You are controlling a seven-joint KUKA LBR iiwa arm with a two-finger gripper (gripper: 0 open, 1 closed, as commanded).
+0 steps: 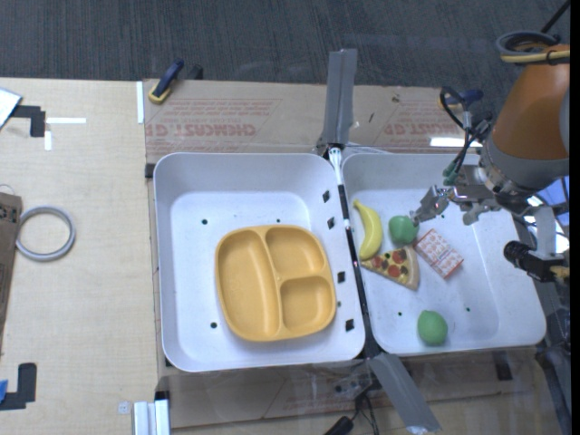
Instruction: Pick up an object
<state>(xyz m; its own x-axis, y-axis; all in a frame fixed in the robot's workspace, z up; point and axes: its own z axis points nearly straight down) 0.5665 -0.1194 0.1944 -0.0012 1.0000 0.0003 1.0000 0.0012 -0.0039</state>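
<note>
My end effector (433, 203) hovers just above-right of green ball (402, 229); placed for descent; grip state indeterminable.

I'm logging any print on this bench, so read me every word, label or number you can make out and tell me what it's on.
Red block lettering, seen upside down, on the cardboard sheet behind the left bin: too blurred to quote.
The same red lettering on the cardboard behind the right bin: also too blurred.
Small red and white packet in the right bin: patterned, no legible words.
Nothing else carries readable print.
</note>
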